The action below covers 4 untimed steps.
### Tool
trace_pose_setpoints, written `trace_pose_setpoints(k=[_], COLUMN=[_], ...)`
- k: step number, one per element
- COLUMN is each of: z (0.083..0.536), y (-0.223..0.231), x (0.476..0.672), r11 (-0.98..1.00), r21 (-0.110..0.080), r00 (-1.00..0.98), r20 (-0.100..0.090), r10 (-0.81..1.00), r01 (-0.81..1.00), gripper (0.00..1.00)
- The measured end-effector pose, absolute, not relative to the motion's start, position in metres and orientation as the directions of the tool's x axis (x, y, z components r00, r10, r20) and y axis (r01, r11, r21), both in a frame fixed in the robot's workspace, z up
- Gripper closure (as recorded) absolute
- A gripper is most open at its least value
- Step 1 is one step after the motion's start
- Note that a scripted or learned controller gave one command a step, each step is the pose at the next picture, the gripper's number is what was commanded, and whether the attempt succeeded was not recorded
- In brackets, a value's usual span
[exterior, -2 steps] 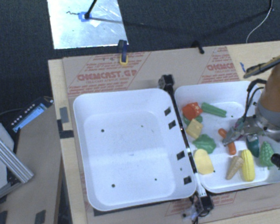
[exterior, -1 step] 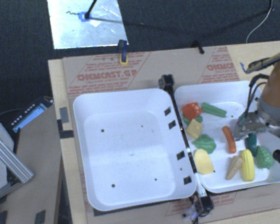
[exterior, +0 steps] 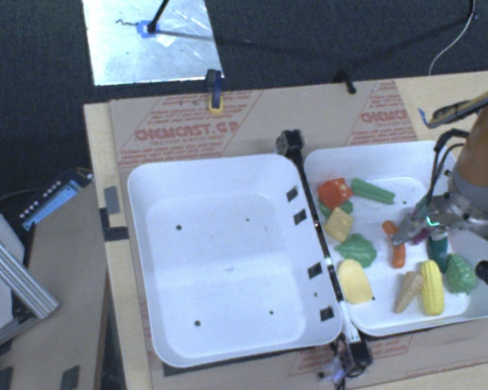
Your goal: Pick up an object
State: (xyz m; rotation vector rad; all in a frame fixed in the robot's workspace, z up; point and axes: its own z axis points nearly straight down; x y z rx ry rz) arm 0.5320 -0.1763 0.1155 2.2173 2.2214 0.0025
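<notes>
Overhead, two white bins sit side by side with toy foods crowding the right one.

Leftmost, the left bin [exterior: 226, 262] is a bare white tray. Next, in the right bin [exterior: 398, 155], a red pepper [exterior: 334, 192] lies above a yellow wedge [exterior: 339, 222], a green leafy piece [exterior: 358, 251] and a pale yellow piece [exterior: 354, 282]. A green bean [exterior: 372, 190] lies near the top. Further right, an orange carrot [exterior: 396, 243] lies just under the gripper [exterior: 411, 224], beside a cone [exterior: 407, 291], a corn cob [exterior: 432, 287] and broccoli [exterior: 458, 274]. Whether the fingers are spread or closed, I cannot tell.
</notes>
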Motion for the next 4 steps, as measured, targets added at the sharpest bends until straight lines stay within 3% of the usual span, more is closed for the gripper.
trace_pose_setpoints(k=[1,2,3,4], z=[0.083,0.095,0.202,0.173], y=[-0.144,-0.147,-0.076,-0.165], x=[0.585,0.584,0.594,0.626], r11=[0.009,0.005,0.012,-0.002], r21=[0.004,0.005,0.013,0.004], r00=[-0.009,-0.005,-0.012,0.002], r20=[0.000,-0.001,0.002,-0.004], r10=[1.000,1.000,1.000,1.000], r01=[1.000,1.000,1.000,1.000], gripper=[0.00,1.00,1.00,1.00])
